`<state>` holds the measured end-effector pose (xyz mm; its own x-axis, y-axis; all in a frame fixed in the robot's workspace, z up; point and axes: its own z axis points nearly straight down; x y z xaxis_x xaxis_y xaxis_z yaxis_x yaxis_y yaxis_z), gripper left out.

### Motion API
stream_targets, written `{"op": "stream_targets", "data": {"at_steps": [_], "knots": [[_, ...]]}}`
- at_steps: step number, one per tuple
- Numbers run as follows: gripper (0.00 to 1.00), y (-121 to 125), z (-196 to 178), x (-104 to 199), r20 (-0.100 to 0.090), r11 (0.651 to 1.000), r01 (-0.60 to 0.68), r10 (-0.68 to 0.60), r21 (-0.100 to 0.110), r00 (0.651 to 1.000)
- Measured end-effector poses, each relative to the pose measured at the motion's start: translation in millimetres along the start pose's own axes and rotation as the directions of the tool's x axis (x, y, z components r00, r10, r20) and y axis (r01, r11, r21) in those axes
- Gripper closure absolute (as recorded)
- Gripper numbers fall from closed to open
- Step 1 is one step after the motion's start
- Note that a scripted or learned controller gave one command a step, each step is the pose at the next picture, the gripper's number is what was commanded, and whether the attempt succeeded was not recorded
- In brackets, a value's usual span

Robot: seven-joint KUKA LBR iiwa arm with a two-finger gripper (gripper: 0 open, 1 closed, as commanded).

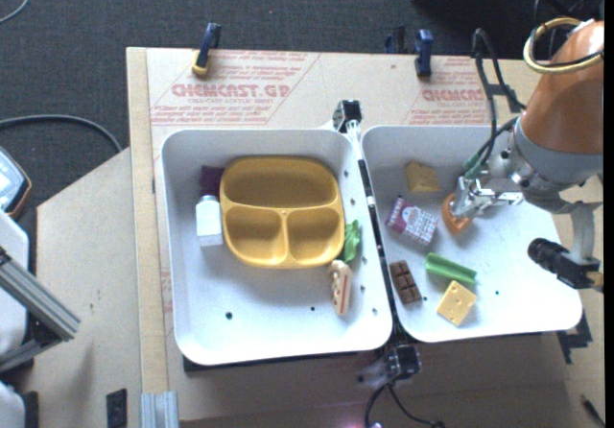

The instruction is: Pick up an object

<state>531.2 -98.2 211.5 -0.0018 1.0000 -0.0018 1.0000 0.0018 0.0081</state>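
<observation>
Gripper (467, 201) sits low in the right bin (537, 316), over an orange object (454, 218) at its 11 o'clock; jaw state can't be told. Board (240, 90) print reads "CHEMCAST GP".

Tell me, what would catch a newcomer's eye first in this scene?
Probably the big yellow divided tray, which takes up much of the left bin. Next, the grey and orange arm reaching in from the right, its claw down over a small orange object in the right bin, among scattered toy foods such as a cheese wedge.
</observation>
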Motion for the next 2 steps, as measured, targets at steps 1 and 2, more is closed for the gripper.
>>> {"op": "stream_targets", "data": {"at_steps": [1,2], "knots": [[1.00,1,-14,0,0.000,1.000,-0.001,0.001,0.003,1.000],[1.00,50,-17,34,-0.002,1.000,0.004,-0.004,0.002,1.000]]}}
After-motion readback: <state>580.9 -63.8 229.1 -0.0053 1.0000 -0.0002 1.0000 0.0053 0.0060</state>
